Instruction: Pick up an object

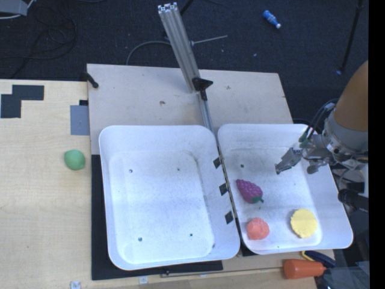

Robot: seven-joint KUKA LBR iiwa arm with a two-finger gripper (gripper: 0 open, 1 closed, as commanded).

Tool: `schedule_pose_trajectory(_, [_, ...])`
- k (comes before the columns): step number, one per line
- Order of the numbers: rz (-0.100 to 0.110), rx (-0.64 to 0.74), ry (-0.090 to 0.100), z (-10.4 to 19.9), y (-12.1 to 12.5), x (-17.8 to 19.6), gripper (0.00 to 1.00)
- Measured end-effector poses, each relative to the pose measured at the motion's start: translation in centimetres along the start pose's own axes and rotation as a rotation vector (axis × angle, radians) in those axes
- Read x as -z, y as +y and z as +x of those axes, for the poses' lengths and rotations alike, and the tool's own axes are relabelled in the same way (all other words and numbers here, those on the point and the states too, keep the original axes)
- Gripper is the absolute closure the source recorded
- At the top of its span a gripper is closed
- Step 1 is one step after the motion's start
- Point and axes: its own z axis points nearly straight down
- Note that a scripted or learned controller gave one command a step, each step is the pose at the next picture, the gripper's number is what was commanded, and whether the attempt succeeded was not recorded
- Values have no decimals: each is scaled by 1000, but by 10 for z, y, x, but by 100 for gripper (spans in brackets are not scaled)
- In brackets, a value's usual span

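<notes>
Three small toys lie in the right bin (337, 197), and the claw (299, 161) hangs above that bin's upper right part, with nothing between its fingers. One finger tip shows toward the bin's middle and another shows nearer the wrist, so the fingers appear to stand apart, though the slant of the view makes the gap hard to judge.

Taking the claw as the mark: the purple toy (249, 190), shaped like a bunch of grapes with a green stem, lies below and to the left of it, nearest of the three. Its long axis runs from upper left to lower right, with the stem at the lower right end. The yellow toy (304, 222) lies almost straight below the claw, farther off, near the bin's lower right corner. The pink toy (258, 229) lies below and well to the left, just under the purple one and apart from it.

My judgement is that the purple toy is the likely target, so the coming move turns on a shift left and down the view, then a descent with the fingers set across that slanted axis.

Farther out, the left bin (120, 149) sits well to the claw's left. A green ball (74, 159) rests on the wooden bench beyond it, and an orange tool (304, 268) lies below the right bin's lower edge.
</notes>
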Motion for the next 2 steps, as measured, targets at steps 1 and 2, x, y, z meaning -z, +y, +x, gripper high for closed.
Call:
schedule_pose_trajectory(1, [2,0,0,-6,4,-59,0])
schedule_pose_trajectory(2, [0,0,1,0,-1,-104,0])
